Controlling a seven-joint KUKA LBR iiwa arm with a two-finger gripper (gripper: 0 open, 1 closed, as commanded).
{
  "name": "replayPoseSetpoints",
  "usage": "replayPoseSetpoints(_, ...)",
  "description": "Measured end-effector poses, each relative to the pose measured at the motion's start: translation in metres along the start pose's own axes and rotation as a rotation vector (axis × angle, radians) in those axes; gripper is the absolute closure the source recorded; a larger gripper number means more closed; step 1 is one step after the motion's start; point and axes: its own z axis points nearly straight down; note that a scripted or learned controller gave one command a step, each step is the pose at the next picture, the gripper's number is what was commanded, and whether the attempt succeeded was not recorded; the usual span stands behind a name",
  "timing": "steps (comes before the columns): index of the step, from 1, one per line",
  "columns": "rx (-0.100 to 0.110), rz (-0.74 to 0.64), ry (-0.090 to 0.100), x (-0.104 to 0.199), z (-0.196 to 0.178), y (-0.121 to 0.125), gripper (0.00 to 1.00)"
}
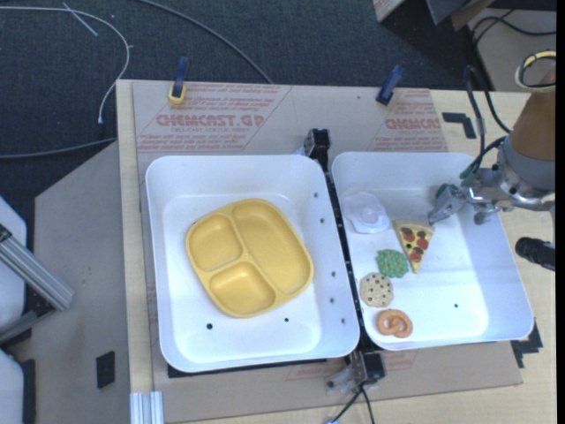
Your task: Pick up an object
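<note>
One fixed overhead camera looks down slantwise on both bins (331,184).

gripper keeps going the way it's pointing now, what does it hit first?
Probably the pizza-slice toy. The two-finger gripper points left and slightly down in the camera view, over the right white bin. The round white lid lies just beyond. Height is unclear, so it may pass above both.

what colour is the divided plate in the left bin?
Yellow: the three-compartment plastic plate is plain yellow all over, seen clearly in the overhead camera view.
</note>
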Motion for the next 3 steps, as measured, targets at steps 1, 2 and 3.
replayPoseSetpoints(1, 0.002, 0.000, 0.001, 0.004, 0.043, 0.001, 0.00)
replayPoseSetpoints(2, -0.005, 0.001, -0.001, 0.004, 0.074, 0.003, 0.00)
replayPoseSetpoints(3, -0.013, 0.000, 0.001, 0.005, 0.060, 0.006, 1.00)
